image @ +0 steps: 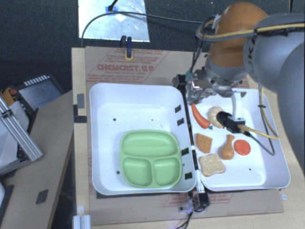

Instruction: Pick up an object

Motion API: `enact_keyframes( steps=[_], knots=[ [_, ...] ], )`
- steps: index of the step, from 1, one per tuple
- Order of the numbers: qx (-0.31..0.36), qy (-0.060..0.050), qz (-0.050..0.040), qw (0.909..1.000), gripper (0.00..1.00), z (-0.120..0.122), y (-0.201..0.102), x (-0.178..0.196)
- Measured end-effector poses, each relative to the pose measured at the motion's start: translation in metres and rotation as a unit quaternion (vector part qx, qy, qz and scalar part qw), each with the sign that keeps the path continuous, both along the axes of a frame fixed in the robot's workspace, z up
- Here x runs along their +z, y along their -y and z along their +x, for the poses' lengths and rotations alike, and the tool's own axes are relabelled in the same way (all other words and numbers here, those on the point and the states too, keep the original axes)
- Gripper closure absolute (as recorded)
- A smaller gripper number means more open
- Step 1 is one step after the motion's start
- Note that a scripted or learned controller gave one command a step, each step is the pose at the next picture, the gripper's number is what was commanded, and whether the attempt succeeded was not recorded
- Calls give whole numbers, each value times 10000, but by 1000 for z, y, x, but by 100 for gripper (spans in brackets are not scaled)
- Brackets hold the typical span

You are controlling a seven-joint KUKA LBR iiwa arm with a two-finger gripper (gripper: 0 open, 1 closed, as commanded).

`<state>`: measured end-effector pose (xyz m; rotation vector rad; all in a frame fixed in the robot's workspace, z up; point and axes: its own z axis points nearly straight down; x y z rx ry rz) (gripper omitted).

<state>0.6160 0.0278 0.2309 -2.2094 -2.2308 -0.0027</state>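
From above, the gripper (198, 92) hangs over the right bin (267, 175) at its far-left corner; how its jaws stand I cannot tell. Just below it, along the left wall, lies the carrot (200, 116): likely light, stiff plastic and smooth, best pinched across its narrow middle.

Dark backdrop (38, 27), foil sheet (113, 13), cardboard-covered bench (126, 63), tan side table (43, 142)
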Motion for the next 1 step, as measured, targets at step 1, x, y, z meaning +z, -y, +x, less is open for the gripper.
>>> enact_keyframes(
  steps=[1],
  knots=[
    [0,10,-1,10000,100,5,-50,-4]
  ],
)
